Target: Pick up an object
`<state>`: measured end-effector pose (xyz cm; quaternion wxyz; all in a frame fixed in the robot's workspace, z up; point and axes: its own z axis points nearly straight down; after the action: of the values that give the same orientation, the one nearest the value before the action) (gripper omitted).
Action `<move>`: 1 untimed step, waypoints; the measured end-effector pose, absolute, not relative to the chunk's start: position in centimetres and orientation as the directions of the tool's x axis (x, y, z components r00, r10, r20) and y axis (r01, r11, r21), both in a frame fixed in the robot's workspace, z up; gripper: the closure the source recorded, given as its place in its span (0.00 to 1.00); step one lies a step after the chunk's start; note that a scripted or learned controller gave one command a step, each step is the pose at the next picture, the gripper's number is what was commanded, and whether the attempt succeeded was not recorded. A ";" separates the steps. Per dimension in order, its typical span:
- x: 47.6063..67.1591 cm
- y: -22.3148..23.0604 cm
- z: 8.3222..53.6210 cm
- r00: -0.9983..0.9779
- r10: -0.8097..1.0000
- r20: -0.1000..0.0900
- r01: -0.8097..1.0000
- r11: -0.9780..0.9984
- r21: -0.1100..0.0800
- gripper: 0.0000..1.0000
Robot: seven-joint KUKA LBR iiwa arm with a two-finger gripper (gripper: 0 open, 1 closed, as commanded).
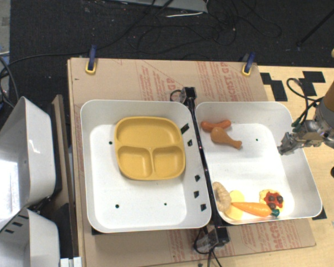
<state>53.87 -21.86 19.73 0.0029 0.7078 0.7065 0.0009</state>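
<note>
End effector (286,143) at right bin's (300,166) right rim — grip state unreadable, nothing seen held. Nearest pick, drumstick (226,138), lying left of it — long axis running left-right.

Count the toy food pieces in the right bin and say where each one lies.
5, possibly more hidden in the front pile: hot dog and chicken drumstick at the back; potato-like piece, carrot and pizza slice at the front.
</note>
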 end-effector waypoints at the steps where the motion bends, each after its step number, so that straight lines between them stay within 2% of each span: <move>1: 53.4 -21.4 25.7 -0.003 1.000 -0.003 1.000 0.003 0.007 1.00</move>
<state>53.40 -21.41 25.74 0.0035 0.7060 0.7082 0.0014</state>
